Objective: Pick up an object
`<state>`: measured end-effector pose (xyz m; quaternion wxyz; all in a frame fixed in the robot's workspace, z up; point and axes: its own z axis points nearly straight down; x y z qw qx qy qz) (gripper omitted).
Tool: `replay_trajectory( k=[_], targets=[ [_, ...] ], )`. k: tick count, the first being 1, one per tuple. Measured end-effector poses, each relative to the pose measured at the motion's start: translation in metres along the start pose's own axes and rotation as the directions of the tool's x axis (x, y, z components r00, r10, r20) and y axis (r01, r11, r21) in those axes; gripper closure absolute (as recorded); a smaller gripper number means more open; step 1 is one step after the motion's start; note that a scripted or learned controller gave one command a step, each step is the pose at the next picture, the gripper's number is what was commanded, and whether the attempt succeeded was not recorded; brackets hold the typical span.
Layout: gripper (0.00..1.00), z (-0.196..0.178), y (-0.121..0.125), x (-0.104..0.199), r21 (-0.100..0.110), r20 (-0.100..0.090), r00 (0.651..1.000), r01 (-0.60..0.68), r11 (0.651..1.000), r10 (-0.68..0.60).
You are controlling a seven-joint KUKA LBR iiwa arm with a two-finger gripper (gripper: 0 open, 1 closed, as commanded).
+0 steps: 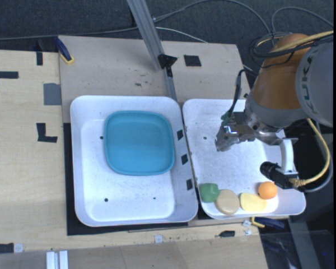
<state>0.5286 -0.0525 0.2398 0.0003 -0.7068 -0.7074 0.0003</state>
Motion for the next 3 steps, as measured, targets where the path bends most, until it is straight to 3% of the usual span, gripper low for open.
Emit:
replay_trajectory(
  k=[3],
  targets=[
    [1.0,0.001,0.017,0.152,0.0,0.0,1.0,0.001,1.0,-0.001]
  ],
)
